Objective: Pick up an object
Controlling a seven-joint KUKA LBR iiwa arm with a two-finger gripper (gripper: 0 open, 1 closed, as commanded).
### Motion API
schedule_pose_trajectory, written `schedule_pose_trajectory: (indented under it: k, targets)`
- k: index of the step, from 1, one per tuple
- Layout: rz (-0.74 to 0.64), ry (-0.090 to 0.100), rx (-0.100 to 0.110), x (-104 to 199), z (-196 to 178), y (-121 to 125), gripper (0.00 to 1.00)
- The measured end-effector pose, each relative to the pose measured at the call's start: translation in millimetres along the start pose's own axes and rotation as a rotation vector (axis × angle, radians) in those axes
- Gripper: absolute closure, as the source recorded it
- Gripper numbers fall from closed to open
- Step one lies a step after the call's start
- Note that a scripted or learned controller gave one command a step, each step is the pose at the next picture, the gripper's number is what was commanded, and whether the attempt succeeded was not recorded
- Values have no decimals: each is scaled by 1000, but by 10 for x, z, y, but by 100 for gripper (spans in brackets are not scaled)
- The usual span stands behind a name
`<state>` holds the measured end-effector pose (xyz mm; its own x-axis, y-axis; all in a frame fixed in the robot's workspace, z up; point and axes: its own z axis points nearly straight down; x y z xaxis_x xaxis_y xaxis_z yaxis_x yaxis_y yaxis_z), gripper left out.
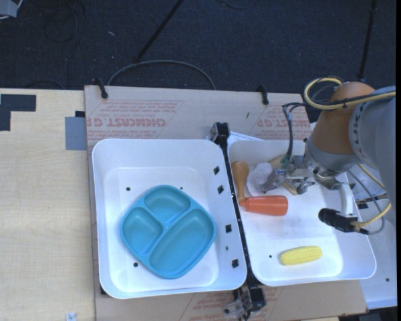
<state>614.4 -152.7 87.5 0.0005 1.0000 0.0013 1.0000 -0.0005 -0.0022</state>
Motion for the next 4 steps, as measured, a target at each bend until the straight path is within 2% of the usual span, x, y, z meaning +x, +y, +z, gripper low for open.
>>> schedule_pose_trajectory:
  k: [1, 3, 4]
  targets:
    - [1, -1, 1, -12, -114, -4, 100]
    - [-1, -2, -4, -46, -1062, -1, 100]
    - [-5, 1, 0, 441, -1220, -76, 100]
